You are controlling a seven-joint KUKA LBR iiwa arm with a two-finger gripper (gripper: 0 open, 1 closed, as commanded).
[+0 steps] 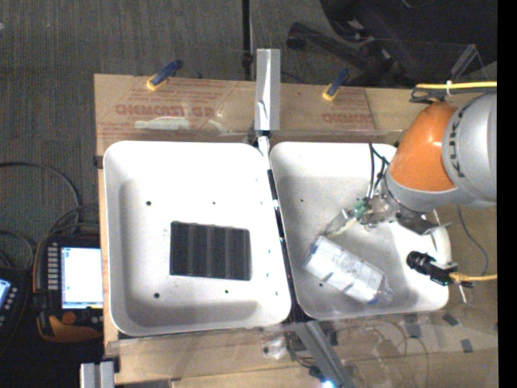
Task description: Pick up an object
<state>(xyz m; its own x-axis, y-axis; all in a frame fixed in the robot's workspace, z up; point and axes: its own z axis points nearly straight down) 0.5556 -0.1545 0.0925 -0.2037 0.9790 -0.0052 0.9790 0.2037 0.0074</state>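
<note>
The clear plastic bottle (346, 269) lies on its side on the floor of the right bin (323, 168), just below and to the left of the claw (365, 213), its length running on a diagonal with the nearer, upper-left end closest to the claw. You will note that nothing sits in the claw; whether it is open or closed cannot be told, as the wrist housing and cabling mask that area. On my judgement the step in hand is the approach: the claw hangs over the bin near the bottle's upper end, and no grasp has been made. The next move calls for the claw to be set across the bottle's narrow width, not along its length, and lowered to the bin floor; a smooth round body of this kind may roll or slip away under a poorly centred pinch. The arm (452, 156) enters from the right, its orange band above the wrist, which is pitched down into the bin. Farther left of the claw, the left bin (129, 176) holds a dark ribbed rectangular tray (210, 250), well apart from the work.
</note>
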